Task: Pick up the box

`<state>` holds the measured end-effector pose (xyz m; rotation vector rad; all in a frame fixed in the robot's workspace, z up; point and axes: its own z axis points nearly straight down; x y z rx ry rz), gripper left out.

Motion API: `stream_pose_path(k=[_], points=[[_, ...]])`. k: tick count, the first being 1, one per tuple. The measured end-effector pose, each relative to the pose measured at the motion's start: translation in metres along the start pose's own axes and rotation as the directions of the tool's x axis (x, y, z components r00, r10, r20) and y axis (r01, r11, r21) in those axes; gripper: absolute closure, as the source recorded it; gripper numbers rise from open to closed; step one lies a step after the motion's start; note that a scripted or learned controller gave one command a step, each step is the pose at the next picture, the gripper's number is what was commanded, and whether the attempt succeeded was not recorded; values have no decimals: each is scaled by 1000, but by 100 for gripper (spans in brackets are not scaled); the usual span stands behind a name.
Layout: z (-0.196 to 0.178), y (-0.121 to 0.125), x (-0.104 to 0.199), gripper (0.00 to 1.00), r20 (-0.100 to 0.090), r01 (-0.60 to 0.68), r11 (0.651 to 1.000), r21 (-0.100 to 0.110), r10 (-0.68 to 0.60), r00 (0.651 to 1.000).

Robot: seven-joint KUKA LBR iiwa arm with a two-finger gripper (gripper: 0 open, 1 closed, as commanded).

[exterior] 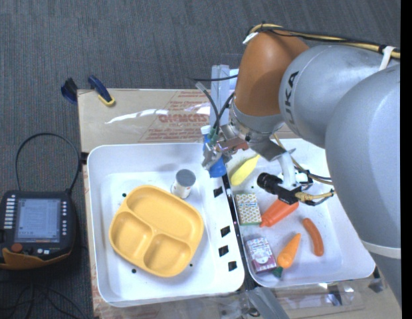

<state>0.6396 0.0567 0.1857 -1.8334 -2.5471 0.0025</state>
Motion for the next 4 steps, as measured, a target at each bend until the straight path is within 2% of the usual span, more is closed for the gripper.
stream_pose_path(k=[1, 2, 3, 4], points=[[-34, -10, -45, 100, 2, 67, 998, -2, -67, 998], [0, 3, -4, 100, 0, 149, 989, 1, -149, 989], [0, -8, -40, 100, 1, 548, 836, -1, -548, 836], [-34, -17, -44, 100, 4, 592, 806, -3, -592, 806]])
